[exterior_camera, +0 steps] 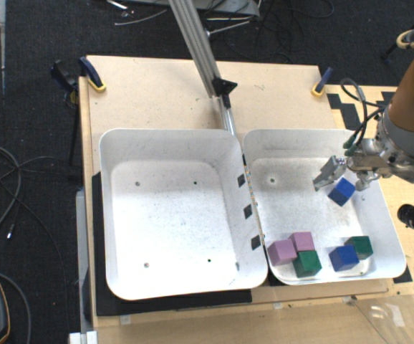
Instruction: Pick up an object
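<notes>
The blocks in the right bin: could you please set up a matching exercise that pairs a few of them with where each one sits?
Things:
1. blue block by the tool
2. second blue block
3. pink block
4. green block beside the pink one

Places:
A. leftmost of the group along the near wall
B. apart from the group, at mid-bin, right below the tool
C. touching another green block near the right corner
D. just below a purple block

Pairs: 1-B, 2-C, 3-A, 4-D
</notes>
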{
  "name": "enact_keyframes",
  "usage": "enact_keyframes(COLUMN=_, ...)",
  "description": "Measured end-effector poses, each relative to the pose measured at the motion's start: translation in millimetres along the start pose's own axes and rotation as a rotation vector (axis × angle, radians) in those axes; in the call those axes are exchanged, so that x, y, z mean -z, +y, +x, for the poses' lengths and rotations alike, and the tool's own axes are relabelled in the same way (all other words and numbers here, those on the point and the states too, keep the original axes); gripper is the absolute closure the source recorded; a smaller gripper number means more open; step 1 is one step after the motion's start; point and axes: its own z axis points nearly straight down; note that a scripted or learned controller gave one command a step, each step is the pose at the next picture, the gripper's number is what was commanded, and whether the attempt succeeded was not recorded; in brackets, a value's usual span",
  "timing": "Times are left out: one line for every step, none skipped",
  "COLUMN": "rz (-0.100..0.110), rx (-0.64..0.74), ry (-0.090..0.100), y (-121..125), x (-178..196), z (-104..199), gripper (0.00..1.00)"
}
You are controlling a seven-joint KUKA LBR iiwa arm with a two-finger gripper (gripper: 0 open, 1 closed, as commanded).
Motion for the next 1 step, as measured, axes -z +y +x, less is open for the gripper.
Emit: enact_keyframes(rz=0.000, rx=-0.006, ry=0.002, y=-28.3, x=-153.2, z=-44.9, gripper=0.00)
